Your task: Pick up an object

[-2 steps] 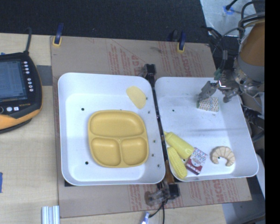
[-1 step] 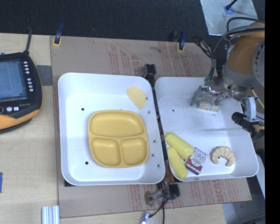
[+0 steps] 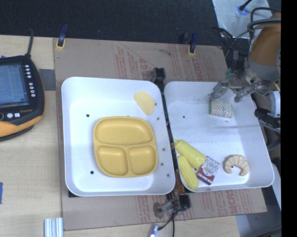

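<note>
My gripper (image 3: 229, 94) hangs over the far right part of the right bin (image 3: 252, 132), its two fingers (image 3: 216, 93) spread apart, so it is open. A small pale patterned block (image 3: 221, 109) lies on the bin floor just below the left finger, and nothing is gripped between the fingers. Nearer the front of the same bin lie two yellow corn cobs (image 3: 190, 153) (image 3: 187, 172), a red and white packet (image 3: 208, 170) and a tan croissant (image 3: 236, 164).
The left bin (image 3: 76, 132) holds a yellow divided plate (image 3: 124, 146) and a flat yellow oval piece (image 3: 145, 102). A teach pendant (image 3: 12, 95) lies on the bench at far left. Clamps (image 3: 159, 74) join the bins at their shared edge.
</note>
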Controlling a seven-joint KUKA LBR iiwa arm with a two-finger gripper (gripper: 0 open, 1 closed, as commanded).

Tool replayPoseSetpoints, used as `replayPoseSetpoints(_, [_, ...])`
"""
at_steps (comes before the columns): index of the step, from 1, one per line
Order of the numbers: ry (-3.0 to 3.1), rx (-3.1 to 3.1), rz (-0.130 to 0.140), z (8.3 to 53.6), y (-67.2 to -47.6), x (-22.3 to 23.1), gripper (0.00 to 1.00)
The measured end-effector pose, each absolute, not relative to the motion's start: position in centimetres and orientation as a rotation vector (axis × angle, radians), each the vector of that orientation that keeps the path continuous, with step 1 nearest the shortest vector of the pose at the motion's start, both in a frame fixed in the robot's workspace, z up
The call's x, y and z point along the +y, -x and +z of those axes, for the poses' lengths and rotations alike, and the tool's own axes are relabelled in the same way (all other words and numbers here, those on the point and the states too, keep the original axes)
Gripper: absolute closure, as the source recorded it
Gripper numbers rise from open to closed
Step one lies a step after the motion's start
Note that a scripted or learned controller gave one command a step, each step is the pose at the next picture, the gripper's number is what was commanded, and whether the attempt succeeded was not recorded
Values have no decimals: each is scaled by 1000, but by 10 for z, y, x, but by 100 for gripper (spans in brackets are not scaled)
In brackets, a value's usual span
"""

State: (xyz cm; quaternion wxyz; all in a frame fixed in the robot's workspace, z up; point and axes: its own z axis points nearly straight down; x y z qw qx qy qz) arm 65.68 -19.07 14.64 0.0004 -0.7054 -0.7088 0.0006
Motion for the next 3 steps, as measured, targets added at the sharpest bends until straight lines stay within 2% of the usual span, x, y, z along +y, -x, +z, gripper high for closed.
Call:
replayPoseSetpoints(2, [2216, -2223, 4, 125, -650, -181, 0])
replayPoseSetpoints(3, [2214, -2223, 5, 104, -656, -177, 0])
